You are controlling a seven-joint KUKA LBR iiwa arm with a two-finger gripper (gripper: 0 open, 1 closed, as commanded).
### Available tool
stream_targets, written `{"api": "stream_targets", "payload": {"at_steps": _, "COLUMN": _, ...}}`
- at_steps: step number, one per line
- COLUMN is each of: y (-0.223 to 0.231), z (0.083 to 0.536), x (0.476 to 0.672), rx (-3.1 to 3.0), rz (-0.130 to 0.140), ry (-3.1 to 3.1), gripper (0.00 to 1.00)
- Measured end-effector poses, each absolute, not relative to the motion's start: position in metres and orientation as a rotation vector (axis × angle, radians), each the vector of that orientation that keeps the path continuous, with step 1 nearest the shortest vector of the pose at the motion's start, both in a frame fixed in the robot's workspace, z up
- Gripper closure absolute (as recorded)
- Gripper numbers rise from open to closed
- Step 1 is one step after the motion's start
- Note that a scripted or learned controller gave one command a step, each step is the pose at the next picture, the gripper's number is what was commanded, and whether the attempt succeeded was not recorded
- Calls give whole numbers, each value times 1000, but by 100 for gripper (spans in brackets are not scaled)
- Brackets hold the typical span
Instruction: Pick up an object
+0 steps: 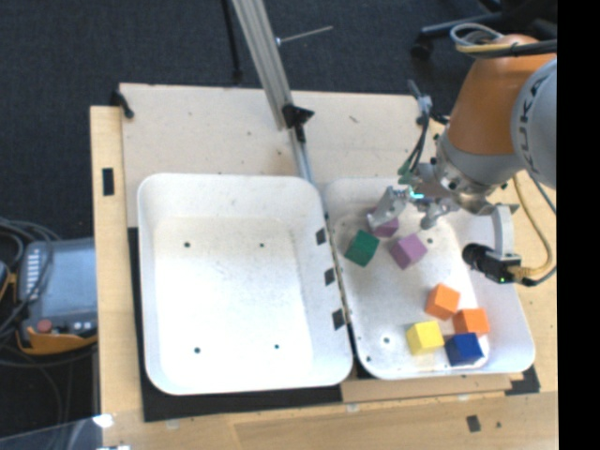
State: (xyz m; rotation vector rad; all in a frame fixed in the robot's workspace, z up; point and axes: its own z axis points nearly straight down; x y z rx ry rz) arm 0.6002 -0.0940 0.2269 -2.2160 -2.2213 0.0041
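Landmark: the purple cube (407,250), lying in the upper half of the right bin (375,345).
My gripper (409,214): hanging just above the purple cube on the far side, my grey fingers (384,216) spread apart with nothing between them; the near finger is tilted toward the green cube.
My arm (492,111): coming in from the right, its orange band above the wrist over the bin's far right corner.
Purple cube's lie: turned corner-on to the bin walls, no long axis to speak of, faces about equal.
Green cube (362,248): just left of the purple cube, a narrow gap between them, also turned at a slant, close to the bin's left wall.
Orange cubes (443,300): two of them, down and right of the purple cube, one touching the other at a corner.
Yellow cube (425,337): well below the purple cube, beside the blue cube (464,349) near the bin's near rim.
Open room: bare white floor below the purple cube, between it and the yellow cube, and to its right.
Left bin (159,251): well left of the purple cube, past the shared rims.
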Motion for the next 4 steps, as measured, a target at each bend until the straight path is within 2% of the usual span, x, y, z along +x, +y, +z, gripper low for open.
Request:
{"api": "stream_targets", "payload": {"at_steps": 1, "y": -94, "z": 230, "x": 601, "rx": -2221, "rz": -1, "ry": -2222, "gripper": 0}}
{"api": "stream_targets", "payload": {"at_steps": 2, "y": -98, "z": 166, "x": 599, "rx": -2222, "rz": 8, "ry": -2216, "gripper": 0}}
{"api": "stream_targets", "payload": {"at_steps": 3, "y": -94, "z": 105, "x": 599, "rx": -2224, "rz": 5, "ry": -2215, "gripper": 0}}
{"api": "stream_targets", "payload": {"at_steps": 4, "y": -95, "z": 97, "x": 599, "rx": -2226, "rz": 1, "ry": -2216, "gripper": 0}}
